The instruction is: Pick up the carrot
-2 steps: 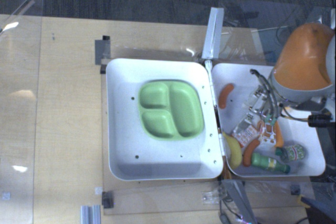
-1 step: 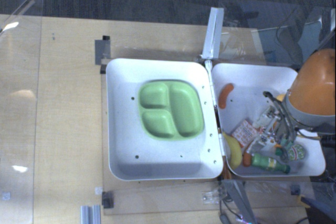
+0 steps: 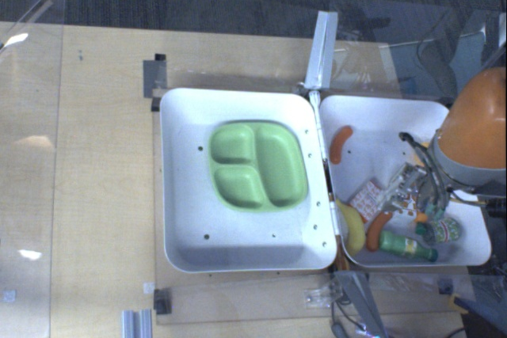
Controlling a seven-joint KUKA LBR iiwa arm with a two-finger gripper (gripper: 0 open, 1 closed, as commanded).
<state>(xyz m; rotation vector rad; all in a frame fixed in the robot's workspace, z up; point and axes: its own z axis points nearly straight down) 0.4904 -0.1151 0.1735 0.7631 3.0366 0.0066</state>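
Here, gripper (image 3: 418, 198) low in right bin (image 3: 372, 108), near carrot (image 3: 377, 225); whether fingers are open or closed, cannot tell. Green tray (image 3: 258, 165) in left bin (image 3: 186, 170).

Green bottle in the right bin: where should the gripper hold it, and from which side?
Around the middle of the green bottle, coming from straight above and closing across its narrow width, because it lies flat on its side.

Green tray (image 3: 258, 165); white bins (image 3: 184, 170); yellow banana (image 3: 353, 227).
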